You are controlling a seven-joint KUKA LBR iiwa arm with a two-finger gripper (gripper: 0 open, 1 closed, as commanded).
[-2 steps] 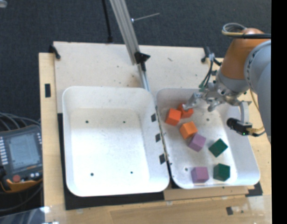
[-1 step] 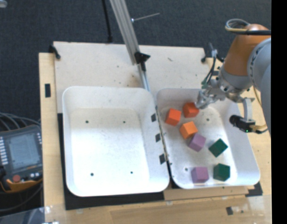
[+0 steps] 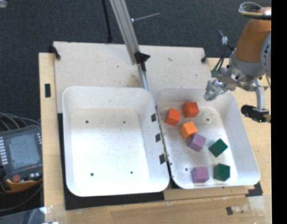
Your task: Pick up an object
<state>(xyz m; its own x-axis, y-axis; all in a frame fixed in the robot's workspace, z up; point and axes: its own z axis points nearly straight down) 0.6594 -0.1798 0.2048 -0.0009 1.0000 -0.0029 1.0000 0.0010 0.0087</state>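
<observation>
At the far left, a handheld control pad [image 3: 19, 155] with a grey screen lies off the edge of the tabletop [image 3: 47, 125], with dark cables beside it. On the tabletop, the left bin [image 3: 73, 101] is a shallow white tray with a few dark specks on its floor. A slanted metal pole [image 3: 127, 31] runs down from the top toward the seam where the two bins meet.

The right bin [image 3: 243, 139] holds seven blocks. Nearest the seam is an orange-red block [image 3: 172, 116], with a second orange block [image 3: 191, 109] just beside it toward the back. A lighter orange block [image 3: 188, 129] sits in front of those, touching a purple block [image 3: 197, 142]. Further right is a green block [image 3: 218, 147], apart from the rest. Along the front wall a second purple block [image 3: 199, 174] and a second green block [image 3: 221, 171] sit near each other.

The end effector [image 3: 212, 93] hangs over the back right corner of the right bin, above the rim and apart from every block; nothing is seen between its tips, and whether they are spread or pressed together cannot be told. Above it the arm [image 3: 250, 45] shows its orange band.
</observation>
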